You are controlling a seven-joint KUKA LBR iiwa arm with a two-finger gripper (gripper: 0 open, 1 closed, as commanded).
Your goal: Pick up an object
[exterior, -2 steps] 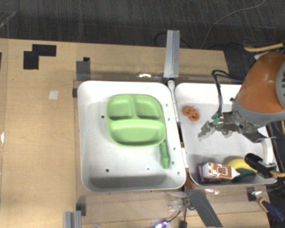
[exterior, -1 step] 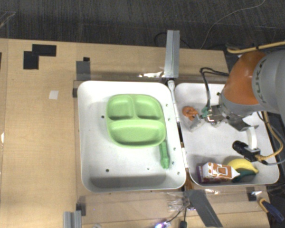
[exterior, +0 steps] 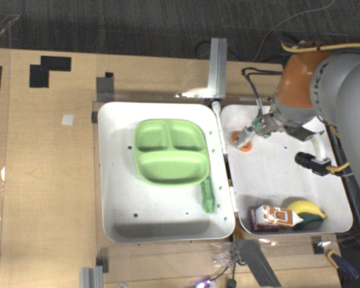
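The grey arm (exterior: 342,92) comes in from the right edge of the view, its bulky upper body filling the top right corner, with the orange band (exterior: 295,80) sitting just above the wrist; from there it slants down and to the left over the upper part of the right bin (exterior: 276,179). The left bin (exterior: 117,179) holds a green divided plate (exterior: 170,150) with three compartments, lying flat near the bin's middle, and a slim green utensil (exterior: 207,197) lying just below the plate's lower right corner, close to the wall between the bins. In the right bin's lower edge lie a brown and white carton (exterior: 273,218) on its side and, just to its right and touching it, a yellow banana (exterior: 308,209) with a dark object tucked under it. The gripper (exterior: 249,135) is low in the upper left part of the right bin, its tip right at a small orange object (exterior: 238,139) on the bin floor; its fingers are too small and blurred to tell how far apart they stand, and whether they have hold of the orange object cannot be told.
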